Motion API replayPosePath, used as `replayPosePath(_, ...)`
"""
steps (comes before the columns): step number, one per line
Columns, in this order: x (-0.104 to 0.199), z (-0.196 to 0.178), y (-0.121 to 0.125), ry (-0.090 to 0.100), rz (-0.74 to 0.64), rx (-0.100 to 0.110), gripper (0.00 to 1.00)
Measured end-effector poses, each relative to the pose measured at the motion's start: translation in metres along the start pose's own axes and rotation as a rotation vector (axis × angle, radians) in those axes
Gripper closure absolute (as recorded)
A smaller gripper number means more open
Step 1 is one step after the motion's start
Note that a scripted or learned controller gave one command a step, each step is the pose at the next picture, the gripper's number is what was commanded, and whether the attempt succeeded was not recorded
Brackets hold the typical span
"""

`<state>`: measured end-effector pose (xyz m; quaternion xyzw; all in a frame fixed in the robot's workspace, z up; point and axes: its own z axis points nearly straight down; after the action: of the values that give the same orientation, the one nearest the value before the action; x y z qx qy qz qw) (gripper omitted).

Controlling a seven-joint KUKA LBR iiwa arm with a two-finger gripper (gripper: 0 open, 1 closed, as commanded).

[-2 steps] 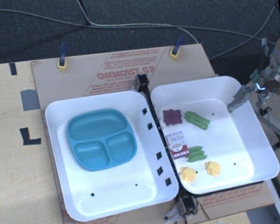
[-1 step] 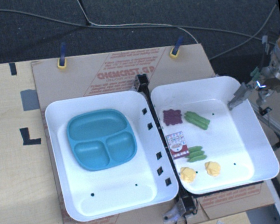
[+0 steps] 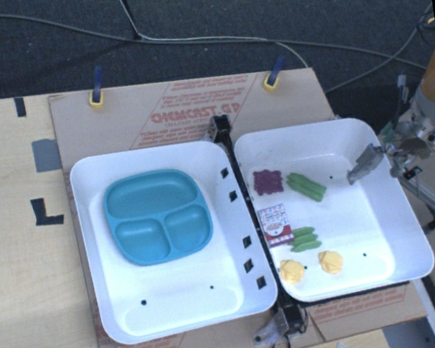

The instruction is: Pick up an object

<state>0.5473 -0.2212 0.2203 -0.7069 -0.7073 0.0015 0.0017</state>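
- Camera view: left bin (image 3: pixel 108 309) holds a blue divided plate (image 3: pixel 159 216).
- Right bin (image 3: pixel 402 254) holds purple grapes (image 3: pixel 267 181), green pods (image 3: pixel 306 187), two yellow pieces (image 3: pixel 311 266).
- Gripper (image 3: pixel 361 164) at three o'clock; its opening cannot be judged.

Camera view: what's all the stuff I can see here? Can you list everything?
Bins: 2, white, side by side on the bench.
Divided plate: 1, blue, in the left bin.
Grape bunch: 1, purple, right bin, far left part.
Long green vegetable: 1, green, right bin, beside the grapes.
Small carton: 1, white and red, right bin, by the left wall.
Pea pods: 1 clump, green, right of the carton.
Yellow lumps: 2, yellow, right bin, near side.
Clamps: 2, yellow, on the cardboard's far edge.
Cables: several, black, behind the bench.
Gripper: 1, grey, over the right bin's right edge.
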Motion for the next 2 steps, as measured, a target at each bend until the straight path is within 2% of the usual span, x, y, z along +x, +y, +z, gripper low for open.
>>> replayPosePath(2,0.015,0.095,0.006,0.001,-0.001,0.001,0.00)
